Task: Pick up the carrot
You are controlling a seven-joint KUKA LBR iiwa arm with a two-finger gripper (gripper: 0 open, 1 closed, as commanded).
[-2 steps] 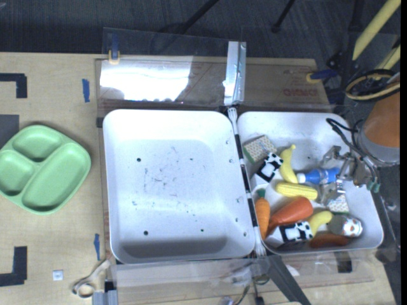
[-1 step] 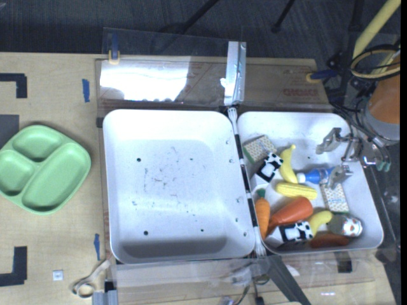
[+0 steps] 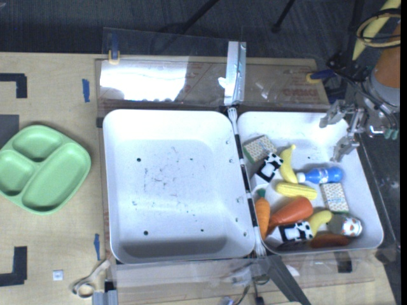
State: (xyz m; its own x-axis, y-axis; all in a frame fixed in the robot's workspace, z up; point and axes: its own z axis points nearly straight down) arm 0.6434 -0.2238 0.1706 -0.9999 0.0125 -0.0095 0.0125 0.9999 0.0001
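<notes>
The carrot [image 3: 262,216] is small and orange with a green top. It lies along the left wall of the right bin [image 3: 372,199], near the front, beside a larger orange-red toy vegetable [image 3: 291,210]. My gripper [image 3: 341,132] hangs over the back right corner of that bin, well behind and to the right of the carrot. Its fingers are open and nothing is between them.
The right bin also holds a banana [image 3: 287,162], a yellow corn piece [image 3: 294,190], a blue bottle [image 3: 322,175], patterned boxes [image 3: 257,148] and black-and-white items [image 3: 271,166]. The left bin [image 3: 168,183] sits alongside. A green divided plate [image 3: 42,168] lies at the far left.
</notes>
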